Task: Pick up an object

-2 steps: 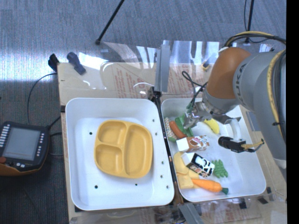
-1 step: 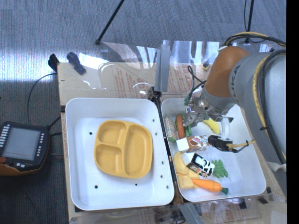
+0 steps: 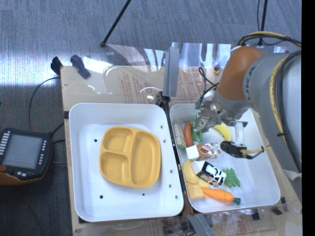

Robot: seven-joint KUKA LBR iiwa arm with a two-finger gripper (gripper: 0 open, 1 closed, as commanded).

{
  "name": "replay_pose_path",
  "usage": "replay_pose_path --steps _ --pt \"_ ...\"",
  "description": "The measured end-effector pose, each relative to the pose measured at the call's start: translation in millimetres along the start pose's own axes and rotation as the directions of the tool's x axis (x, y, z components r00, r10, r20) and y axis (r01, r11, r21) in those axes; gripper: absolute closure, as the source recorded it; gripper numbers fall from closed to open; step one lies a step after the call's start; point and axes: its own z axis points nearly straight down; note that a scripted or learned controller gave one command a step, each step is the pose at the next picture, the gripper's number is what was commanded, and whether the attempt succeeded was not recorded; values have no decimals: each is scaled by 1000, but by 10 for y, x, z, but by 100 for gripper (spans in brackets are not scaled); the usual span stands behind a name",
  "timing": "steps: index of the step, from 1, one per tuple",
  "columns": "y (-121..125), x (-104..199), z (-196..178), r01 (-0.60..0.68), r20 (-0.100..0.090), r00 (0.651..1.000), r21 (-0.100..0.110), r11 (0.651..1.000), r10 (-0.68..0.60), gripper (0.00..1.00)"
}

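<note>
Looming closest to the lens: arm [image 3: 275, 97], reaching in from the right over the right bin [image 3: 268, 181]. Gripper [image 3: 203, 123] set low at that bin's far left corner, in among crowded toys. Cannot tell whether open or closed, and cannot see anything held.

Just beside it on the left: sausage [image 3: 188, 132], lying against corn [image 3: 180, 137] near the bin's left wall. Right at the tip, a green piece [image 3: 199, 127], too small to name. Just to the other side: banana [image 3: 223, 131]. Toward the front: carton [image 3: 206, 151], a black-and-white toy [image 3: 213, 174], carrot [image 3: 219, 195]. Well apart, in the left bin [image 3: 83, 132]: yellow tray [image 3: 130, 156].

Likeliest target, judging by position alone: the sausage or the green piece.

Several ways to fail from here:
- Could pinch two neighbours at once, given how tightly these lie, then drop one or both on lifting.
- Could shove the sausage harder into the corn and wall instead of straddling it, and close on nothing.
- Could slip off a rounded, smooth plastic surface if caught off-centre.
- Could nudge the banana or tip the carton on the way up and scatter the pile.
- Might clip the bin's rim this close to the corner, with little room to correct.
</note>
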Motion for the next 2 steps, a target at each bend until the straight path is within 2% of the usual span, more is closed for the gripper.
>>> replay_pose_path --steps 1,2 --pt "-35 457 -897 -48 0 999 -5 999 48 100" --pt "-288 112 -1078 166 2 986 5 986 -166 100"
